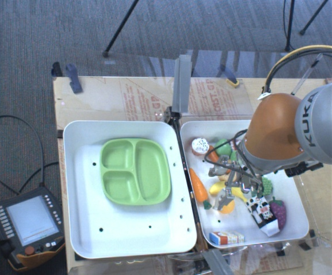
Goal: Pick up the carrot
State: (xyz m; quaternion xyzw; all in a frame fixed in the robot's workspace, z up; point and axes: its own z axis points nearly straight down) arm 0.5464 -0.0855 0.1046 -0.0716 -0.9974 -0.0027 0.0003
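Carrot (198, 185) lies in the right bin (296, 202), close to its left wall, orange with the green end pointing toward the near edge, tilted a little off that wall. We see it free on the bin floor, touched by nothing. The gripper (230, 189) hangs to its right, over the middle of the bin, above a yellow piece (218, 188) and an orange piece (227, 207). We cannot tell how its tips stand, since cables and metalwork crowd that spot. The arm (280, 132) comes in from the right, its orange band covering the far right part of the bin.

Around the gripper we make out a white round item (200, 146) near the far left corner, a green piece (223, 149) beside it, a milk carton (263, 211) with black patches, purple grapes (280, 212) just beside the carton, and a small box (226, 238) at the near wall.

The left bin (86, 211) holds a green tray (135, 171) with three compartments, lying flat toward its far side. A pendant (26, 227) sits on the floor at the lower left.
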